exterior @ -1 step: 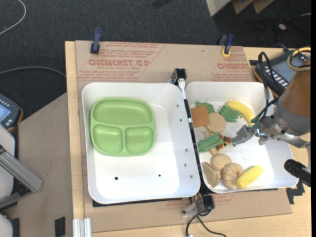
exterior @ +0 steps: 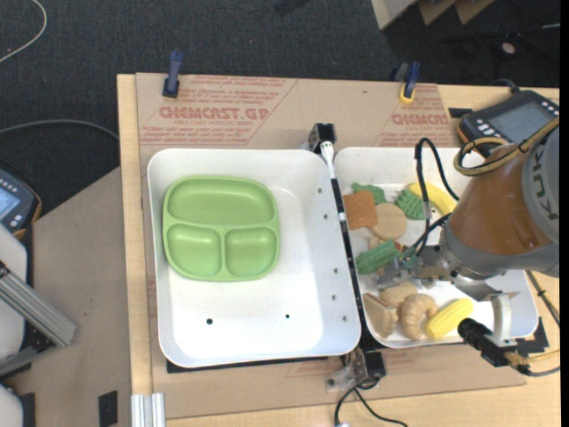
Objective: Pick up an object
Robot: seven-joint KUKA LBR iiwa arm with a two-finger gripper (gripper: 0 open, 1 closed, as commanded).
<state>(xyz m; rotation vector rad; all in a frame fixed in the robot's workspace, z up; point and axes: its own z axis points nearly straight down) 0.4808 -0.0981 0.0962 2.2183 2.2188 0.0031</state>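
Observation:
The right bin [exterior: 378,157] holds several toy foods: a brown toast slice [exterior: 360,210], a round beige biscuit [exterior: 388,223], a green ridged piece [exterior: 410,204], a yellow banana [exterior: 437,199], a green pod [exterior: 376,256], a tan bread roll [exterior: 414,314] and a yellow corn cob [exterior: 449,316]. My gripper [exterior: 396,272] is low in the middle of this bin, just right of the green pod and above the bread roll. The orange wrist band [exterior: 493,216] and grey arm cover the bin's right half.
A green three-compartment plate [exterior: 220,229] lies in the upper left of the left bin [exterior: 267,323]. A black divider rail [exterior: 338,216] runs between the bins. Cables loop over the right bin's far edge, and blue and yellow clamps hold the cardboard at the back.

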